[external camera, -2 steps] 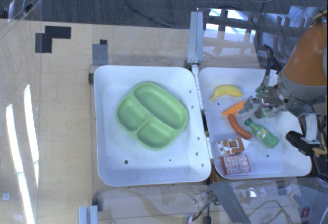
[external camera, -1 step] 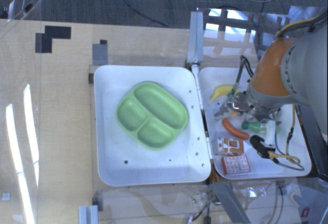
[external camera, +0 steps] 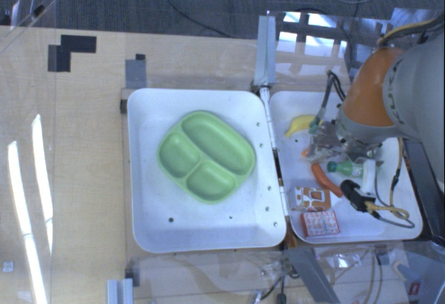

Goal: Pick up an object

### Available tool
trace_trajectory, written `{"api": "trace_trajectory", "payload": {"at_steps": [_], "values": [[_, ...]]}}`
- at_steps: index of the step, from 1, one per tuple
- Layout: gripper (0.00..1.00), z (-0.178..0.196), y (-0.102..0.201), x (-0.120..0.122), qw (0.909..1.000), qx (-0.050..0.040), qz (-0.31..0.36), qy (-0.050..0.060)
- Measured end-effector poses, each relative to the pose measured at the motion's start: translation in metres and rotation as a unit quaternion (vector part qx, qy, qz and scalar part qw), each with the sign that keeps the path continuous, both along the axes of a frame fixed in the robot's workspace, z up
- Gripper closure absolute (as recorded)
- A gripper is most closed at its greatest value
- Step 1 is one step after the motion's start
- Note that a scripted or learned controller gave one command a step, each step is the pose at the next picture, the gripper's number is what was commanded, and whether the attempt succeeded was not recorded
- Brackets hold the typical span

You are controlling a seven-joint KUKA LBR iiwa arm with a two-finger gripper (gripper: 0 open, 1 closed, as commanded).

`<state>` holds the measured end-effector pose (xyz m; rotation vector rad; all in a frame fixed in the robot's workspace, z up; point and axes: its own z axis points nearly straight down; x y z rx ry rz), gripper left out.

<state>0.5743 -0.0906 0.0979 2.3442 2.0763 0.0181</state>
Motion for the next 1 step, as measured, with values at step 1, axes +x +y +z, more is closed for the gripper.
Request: {"api": "trace_trajectory", "payload": {"at_steps": [1], "values": [[0.0,-0.0001,0.0,-0.0001,1.0,0.0,0.0,0.0]]}}
